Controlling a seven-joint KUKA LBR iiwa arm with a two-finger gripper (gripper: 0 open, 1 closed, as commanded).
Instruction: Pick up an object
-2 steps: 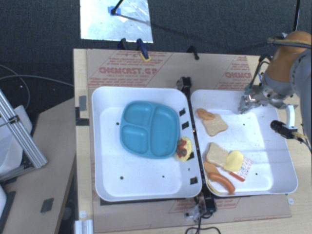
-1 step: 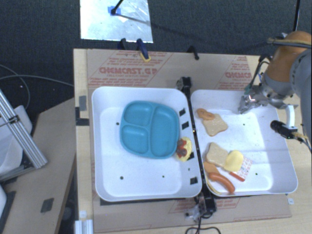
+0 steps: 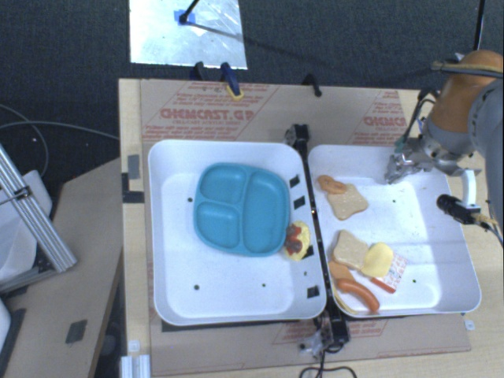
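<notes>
Cardboard sheet (image 3: 205, 109) lies under both bins. Blue clamp (image 3: 231, 80) grips its far edge. Foil square (image 3: 186, 22) lies beyond. Aluminium frame (image 3: 27, 219) stands at left.

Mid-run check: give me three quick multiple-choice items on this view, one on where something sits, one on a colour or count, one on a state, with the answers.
1. Where does the divided plate lie?
A. left bin
B. right bin
C. on the cardboard behind the bins

2. What colour is that plate?
A. red
B. blue
C. green

3. How does the hand stand to the toast slice?
A. lifting it
B. pressed flat on it
C. apart from it, over the right bin's far part

Answers:
1 A, it rests on the left bin floor.
2 B, all three compartments are light blue.
3 C, bare white right bin floor shows between them.
</notes>
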